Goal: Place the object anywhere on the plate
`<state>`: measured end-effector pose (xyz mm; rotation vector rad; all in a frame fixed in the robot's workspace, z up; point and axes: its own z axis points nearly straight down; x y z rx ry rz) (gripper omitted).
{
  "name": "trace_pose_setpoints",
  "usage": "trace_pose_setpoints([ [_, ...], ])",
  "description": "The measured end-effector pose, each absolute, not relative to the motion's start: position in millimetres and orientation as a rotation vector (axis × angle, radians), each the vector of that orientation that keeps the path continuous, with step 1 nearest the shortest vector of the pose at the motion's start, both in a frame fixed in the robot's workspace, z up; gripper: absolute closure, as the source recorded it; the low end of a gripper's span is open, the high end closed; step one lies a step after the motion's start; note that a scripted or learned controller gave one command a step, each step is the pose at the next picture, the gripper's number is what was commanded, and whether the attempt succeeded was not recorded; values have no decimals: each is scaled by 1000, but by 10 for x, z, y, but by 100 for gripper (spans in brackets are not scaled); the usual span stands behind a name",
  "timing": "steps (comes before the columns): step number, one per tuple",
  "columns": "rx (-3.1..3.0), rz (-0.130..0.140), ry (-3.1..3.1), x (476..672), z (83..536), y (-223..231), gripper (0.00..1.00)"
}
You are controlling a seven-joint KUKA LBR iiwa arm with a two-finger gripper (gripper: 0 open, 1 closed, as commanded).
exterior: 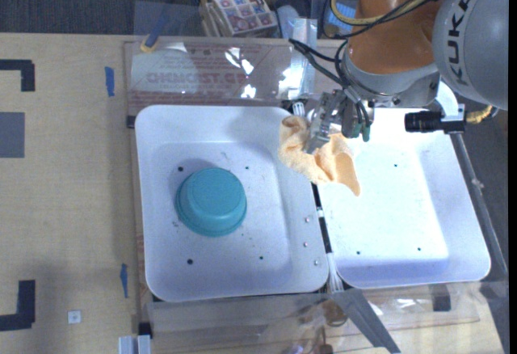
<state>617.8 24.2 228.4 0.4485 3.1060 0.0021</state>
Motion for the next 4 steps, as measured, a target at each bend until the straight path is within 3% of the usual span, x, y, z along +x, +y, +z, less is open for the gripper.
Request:
trace_pose_setpoints([
  [1, 6, 3, 3139, 5838, 2329, 716, 100],
  [3, -3, 3, 3141, 5256, 2306, 1596, 100],
  [4, -3, 3, 3140, 5258, 2307, 1595, 0],
])
